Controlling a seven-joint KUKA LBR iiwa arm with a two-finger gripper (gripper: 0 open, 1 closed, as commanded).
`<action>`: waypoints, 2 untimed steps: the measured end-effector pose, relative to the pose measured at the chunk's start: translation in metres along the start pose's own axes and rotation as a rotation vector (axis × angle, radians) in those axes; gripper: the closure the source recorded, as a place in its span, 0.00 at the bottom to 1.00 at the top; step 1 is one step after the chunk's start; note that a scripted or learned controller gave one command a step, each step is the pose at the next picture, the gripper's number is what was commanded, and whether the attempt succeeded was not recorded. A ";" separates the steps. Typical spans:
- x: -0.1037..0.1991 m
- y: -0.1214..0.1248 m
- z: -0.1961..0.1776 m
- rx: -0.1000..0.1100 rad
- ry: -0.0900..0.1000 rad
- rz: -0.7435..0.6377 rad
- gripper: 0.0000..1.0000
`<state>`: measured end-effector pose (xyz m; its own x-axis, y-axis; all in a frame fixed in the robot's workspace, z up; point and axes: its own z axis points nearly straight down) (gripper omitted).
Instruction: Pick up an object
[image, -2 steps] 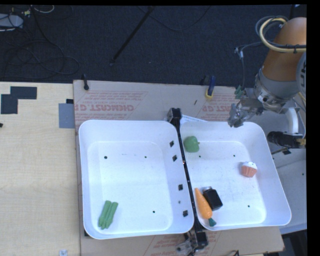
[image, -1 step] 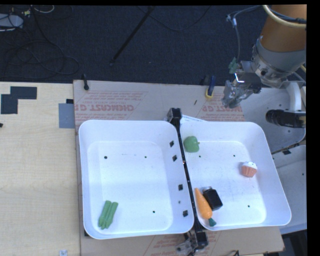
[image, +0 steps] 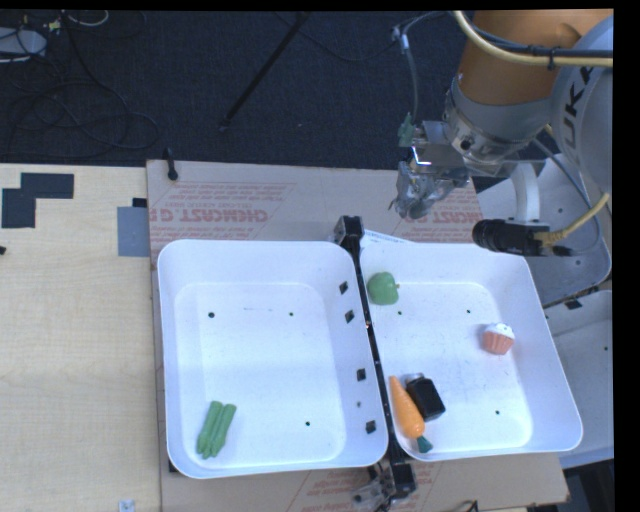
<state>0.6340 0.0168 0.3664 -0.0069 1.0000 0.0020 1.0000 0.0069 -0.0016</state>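
Hung above the far rim of the right bin (image: 560, 400), gripper (image: 415, 203) grasping nothing visible; jaw state impossible to tell. Lay inside that bin: green fruit (image: 383, 289) at the far-left corner, cupcake (image: 498, 339) near the right wall, carrot (image: 406, 402) touching a black block (image: 425, 396) by the near-left corner. Risked nipping the divider wall beside the fruit, or dragging both crowded pieces together.

Bright, even overhead light, white bins (image: 255, 262) near glare (shadows faint), the focus slightly soft
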 end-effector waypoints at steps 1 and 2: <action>-0.003 0.000 -0.010 0.002 -0.003 0.002 1.00; -0.003 0.000 -0.009 0.003 -0.003 0.001 0.00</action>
<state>0.6339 0.0136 0.3756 -0.0056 1.0000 -0.0012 1.0000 0.0056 -0.0047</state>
